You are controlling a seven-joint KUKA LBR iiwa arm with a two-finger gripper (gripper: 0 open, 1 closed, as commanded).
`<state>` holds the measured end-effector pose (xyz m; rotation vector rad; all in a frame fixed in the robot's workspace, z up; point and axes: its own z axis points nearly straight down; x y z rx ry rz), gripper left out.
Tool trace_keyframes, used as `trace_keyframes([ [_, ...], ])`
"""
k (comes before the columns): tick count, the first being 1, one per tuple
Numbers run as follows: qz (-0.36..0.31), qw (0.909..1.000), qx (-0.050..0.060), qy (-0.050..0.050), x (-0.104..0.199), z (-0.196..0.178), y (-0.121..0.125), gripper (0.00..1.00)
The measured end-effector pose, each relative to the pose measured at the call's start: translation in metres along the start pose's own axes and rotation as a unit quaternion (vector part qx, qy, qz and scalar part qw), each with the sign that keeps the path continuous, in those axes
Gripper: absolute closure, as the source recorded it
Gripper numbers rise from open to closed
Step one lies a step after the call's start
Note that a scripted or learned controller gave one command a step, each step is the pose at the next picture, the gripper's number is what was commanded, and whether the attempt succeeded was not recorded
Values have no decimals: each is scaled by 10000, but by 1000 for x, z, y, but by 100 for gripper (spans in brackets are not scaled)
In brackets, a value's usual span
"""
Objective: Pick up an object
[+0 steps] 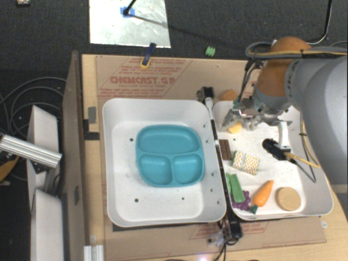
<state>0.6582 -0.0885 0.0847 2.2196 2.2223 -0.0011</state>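
A: Arm (321, 107) is hung over the right bin (322, 203), with the gripper (240, 118) set low at that bin's far left corner. Anything lifted?

B: Nothing is seen held. Whether the gripper is open or closed cannot be told. Pick is judged not done: grasp and lift are left.

A: Target?

B: Yellow block (235, 128) is judged likeliest, lying in the right bin just beside the gripper. Its long axis and heading cannot be read; too small.
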Motion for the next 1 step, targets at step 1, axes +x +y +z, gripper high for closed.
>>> trace_keyframes([
  [1,-5,10000,-25,2,0,-12,2,100],
])
